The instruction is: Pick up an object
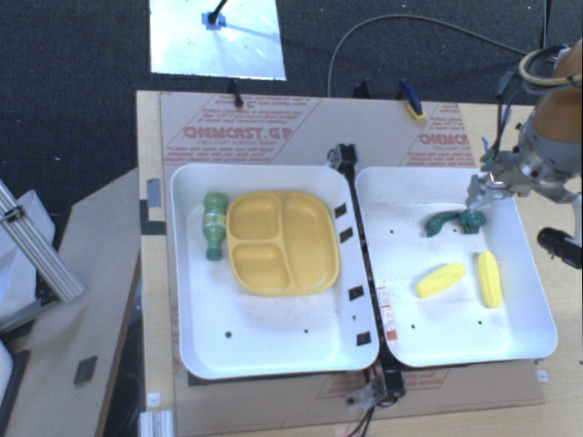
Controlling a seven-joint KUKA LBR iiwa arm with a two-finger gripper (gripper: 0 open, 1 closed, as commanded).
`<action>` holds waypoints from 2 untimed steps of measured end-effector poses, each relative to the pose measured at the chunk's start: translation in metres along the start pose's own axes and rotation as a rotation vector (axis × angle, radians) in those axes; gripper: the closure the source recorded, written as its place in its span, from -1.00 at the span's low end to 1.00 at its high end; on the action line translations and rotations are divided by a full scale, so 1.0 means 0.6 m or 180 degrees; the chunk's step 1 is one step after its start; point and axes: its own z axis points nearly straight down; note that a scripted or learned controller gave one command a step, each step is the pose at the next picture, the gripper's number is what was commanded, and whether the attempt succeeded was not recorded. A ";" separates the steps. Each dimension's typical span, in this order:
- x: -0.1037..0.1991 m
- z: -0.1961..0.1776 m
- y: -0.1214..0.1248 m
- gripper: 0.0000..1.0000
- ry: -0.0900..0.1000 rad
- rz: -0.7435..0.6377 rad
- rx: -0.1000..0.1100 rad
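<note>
In the right bin [510, 344] lie a dark green curved toy [453, 220], a yellow oblong toy [441, 279] and a yellow corn cob [489, 279]. My gripper [479, 198] hangs over the bin's far right part, its tips right above the green toy's right end. The left bin [196, 335] holds a yellow divided plate [281, 242] and a green bottle [214, 225] lying beside the plate's left edge.
The arm comes in from the right, over the right bin's far corner. A black clip strip [357, 244] runs between the two bins. A cable arcs over the bench behind the bins, and a blue-yellow clamp [411, 99] sits there.
</note>
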 end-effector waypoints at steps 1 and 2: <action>-0.001 -0.091 0.004 1.00 -0.0001 -0.0005 -0.0002; 0.091 -0.091 -0.003 1.00 0.0011 -0.0015 0.0018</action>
